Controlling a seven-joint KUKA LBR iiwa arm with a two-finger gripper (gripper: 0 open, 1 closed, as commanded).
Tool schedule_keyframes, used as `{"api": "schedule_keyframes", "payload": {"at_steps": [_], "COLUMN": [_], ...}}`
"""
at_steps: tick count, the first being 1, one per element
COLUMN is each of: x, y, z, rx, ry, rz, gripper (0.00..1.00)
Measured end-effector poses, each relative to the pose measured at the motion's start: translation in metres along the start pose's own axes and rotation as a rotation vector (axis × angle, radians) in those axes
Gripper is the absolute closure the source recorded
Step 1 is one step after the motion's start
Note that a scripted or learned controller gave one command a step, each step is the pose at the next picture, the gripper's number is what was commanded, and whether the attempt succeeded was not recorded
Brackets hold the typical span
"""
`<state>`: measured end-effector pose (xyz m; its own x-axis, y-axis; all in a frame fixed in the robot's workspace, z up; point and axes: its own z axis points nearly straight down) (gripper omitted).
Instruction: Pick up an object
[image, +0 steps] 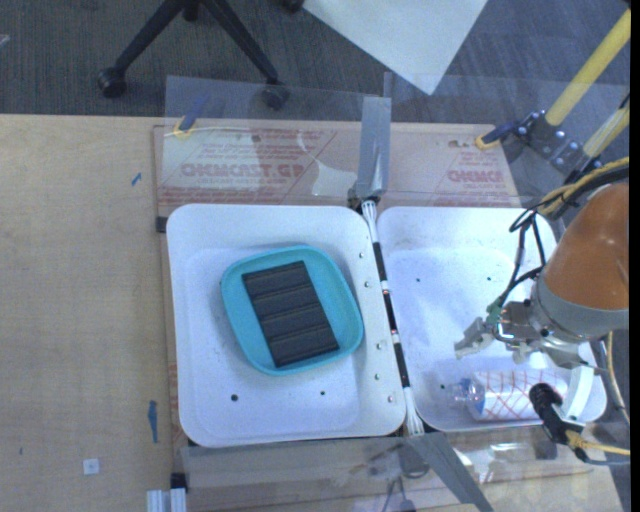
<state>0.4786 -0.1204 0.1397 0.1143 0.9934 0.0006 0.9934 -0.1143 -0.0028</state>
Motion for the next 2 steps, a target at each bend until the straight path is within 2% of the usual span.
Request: {"api": "schedule_keyframes", "payload": {"at_steps": [1, 2], "x": [0.015, -0.058], "y": [0.0, 0.008], "z": [0.028, -0.061], "rx": [0.0, -0.004], "ry": [0.0, -0.002], "rz": [-0.173, -0.165], "gripper": [0.0, 0.0]}}
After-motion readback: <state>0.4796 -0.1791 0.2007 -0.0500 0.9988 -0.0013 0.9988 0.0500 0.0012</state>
